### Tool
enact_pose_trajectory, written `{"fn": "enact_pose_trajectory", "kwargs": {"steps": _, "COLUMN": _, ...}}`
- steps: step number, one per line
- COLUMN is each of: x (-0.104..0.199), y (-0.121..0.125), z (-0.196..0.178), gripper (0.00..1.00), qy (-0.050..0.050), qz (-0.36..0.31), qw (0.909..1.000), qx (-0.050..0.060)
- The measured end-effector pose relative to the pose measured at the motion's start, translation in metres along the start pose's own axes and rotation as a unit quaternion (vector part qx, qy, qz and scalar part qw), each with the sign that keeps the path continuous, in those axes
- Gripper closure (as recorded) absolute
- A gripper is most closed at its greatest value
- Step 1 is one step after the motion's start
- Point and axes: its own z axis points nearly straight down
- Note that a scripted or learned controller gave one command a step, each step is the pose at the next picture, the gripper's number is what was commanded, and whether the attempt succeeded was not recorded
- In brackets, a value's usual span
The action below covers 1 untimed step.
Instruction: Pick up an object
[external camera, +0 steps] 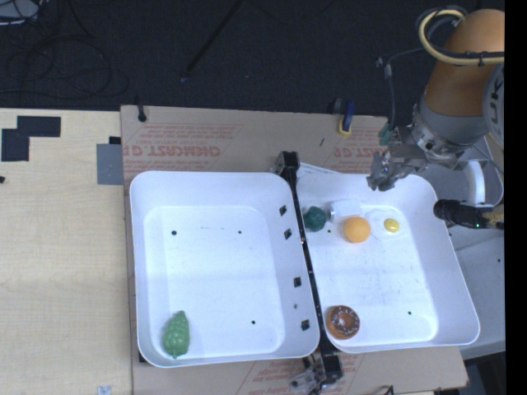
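Camera view: the pincer [382, 178] hangs at the far rim of the right bin [458, 263], near that bin's far right corner, with the grey wrist and orange band of the arm [461, 64] rising behind it to the right. It carries nothing, and from this slant I cannot tell whether it is spread or pressed together.

Nearest to it on the bin floor is a small yellow piece [391, 226], lying apart from the far wall. Just beside that, to the left, sits an orange ball [356, 230], not touching it. Further left a dark green lump [314, 218] rests close against the black divider [298, 253] where the two bins meet, so that side of it is crowded by the wall. These three form a loose row across the far part of the bin.

The middle of the right bin and its right side are bare white floor. A brown ring-shaped doughnut [342, 322] lies by the near rim, well apart from the row.

The left bin [214, 270] holds a bumpy green object [175, 334], tucked into its near left corner, close to both walls. Both bins rest on a sheet of cardboard [214, 142], with a blue and yellow clamp [346, 118] on its far edge.
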Motion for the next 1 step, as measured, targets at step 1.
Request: {"fn": "enact_pose_trajectory", "kwargs": {"steps": 1, "x": 0.1193, "y": -0.0752, "z": 0.0810, "gripper": 1.00, "qy": 0.003, "qz": -0.003, "qw": 1.0000, "qx": 0.006}}
